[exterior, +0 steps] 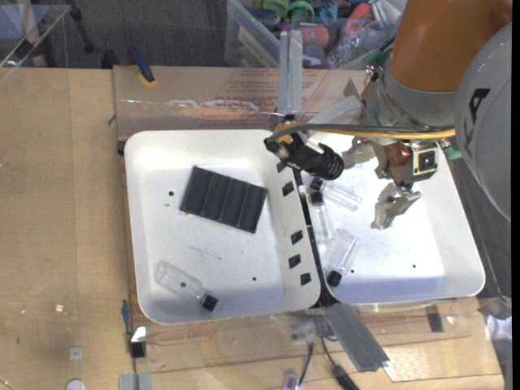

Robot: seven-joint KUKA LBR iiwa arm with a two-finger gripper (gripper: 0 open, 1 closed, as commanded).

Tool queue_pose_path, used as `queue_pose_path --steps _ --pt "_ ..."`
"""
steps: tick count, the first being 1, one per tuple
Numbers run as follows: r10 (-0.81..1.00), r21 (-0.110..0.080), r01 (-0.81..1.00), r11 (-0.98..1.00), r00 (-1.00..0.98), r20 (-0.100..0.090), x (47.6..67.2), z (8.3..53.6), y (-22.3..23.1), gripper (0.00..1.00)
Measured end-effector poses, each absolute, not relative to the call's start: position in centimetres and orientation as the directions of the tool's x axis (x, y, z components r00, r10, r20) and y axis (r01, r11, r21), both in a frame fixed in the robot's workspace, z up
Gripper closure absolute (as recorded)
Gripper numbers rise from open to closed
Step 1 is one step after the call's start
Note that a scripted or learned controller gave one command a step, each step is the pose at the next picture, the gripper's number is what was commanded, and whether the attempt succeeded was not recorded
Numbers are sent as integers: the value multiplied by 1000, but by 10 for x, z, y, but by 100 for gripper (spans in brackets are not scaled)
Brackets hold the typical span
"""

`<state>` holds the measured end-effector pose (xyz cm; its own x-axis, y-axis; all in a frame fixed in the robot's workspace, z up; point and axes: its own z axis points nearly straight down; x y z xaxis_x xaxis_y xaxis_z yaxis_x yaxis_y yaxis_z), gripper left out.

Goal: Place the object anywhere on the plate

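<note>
A dark ribbed rectangular plate (223, 199) lies flat in the left bin (154, 157), with nothing on it. A clear vial with a black cap (184, 283) rests near that bin's front left corner. In the right bin (439, 258), clear vials lie close to the divider: one (338, 197) further back, one (322, 222) against the divider, one (345, 252) with a black cap toward the front. My gripper (393, 207) hangs over the middle of the right bin, to the right of these vials and apart from them.
A black cylindrical part (315, 160) with a yellow cable sits over the divider's far end. Black tabs (296, 236) line the divider. A clear tub of coloured items (325, 10) stands behind the bins. The grey arm (455, 63) covers the right bin's back right.
</note>
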<state>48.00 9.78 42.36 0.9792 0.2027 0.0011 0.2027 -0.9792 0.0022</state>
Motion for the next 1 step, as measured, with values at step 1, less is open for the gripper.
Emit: queue_pose_path --steps 1 --pt "202 4 202 -979 979 2 481 433 97 100"
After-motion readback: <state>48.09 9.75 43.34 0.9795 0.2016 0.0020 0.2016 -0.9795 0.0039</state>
